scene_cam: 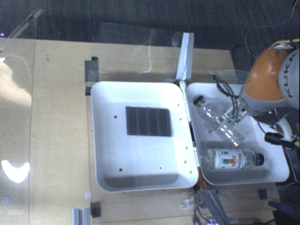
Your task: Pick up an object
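Note:
Two bottles lie in the right bin (280,171). A clear plastic bottle (206,109) with a black cap lies at a slant in the bin's upper left part. A second bottle (230,159), with a white and green label and a dark cap pointing right, rests along the bin's near wall. My gripper (228,120) reaches in from the right, below the orange band (263,78). It hangs over the lower end of the clear bottle. Whether it touches the bottle is unclear, since the see-through plastic blurs with the gripper there.
The left bin (97,125) holds a dark ribbed rectangle (148,121) near its middle. A metal bar (184,55) stands at the far side between the bins. Cables (276,139) trail along the right bin's right edge. Clear panels stand on the wooden bench at left.

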Robot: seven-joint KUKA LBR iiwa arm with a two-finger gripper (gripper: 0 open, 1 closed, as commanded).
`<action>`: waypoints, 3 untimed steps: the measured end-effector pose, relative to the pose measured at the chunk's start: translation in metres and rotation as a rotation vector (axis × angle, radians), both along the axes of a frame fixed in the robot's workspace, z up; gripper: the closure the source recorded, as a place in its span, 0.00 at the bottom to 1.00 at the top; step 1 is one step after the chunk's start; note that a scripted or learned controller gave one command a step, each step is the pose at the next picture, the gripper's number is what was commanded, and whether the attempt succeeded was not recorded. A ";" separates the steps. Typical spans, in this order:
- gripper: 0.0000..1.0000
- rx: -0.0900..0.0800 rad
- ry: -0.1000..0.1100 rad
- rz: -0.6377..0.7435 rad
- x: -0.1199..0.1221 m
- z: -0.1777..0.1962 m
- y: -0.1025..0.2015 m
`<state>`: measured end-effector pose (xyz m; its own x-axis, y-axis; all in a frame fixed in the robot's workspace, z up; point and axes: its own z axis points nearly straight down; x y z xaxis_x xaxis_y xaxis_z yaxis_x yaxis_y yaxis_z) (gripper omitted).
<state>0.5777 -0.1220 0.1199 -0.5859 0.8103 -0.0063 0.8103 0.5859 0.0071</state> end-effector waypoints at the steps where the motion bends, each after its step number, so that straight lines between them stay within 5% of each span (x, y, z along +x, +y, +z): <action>1: 0.00 0.000 -0.002 0.016 0.042 -0.031 -0.011; 2: 1.00 0.000 -0.009 0.019 0.044 -0.019 -0.009; 3: 1.00 -0.001 -0.001 0.169 0.083 0.065 0.027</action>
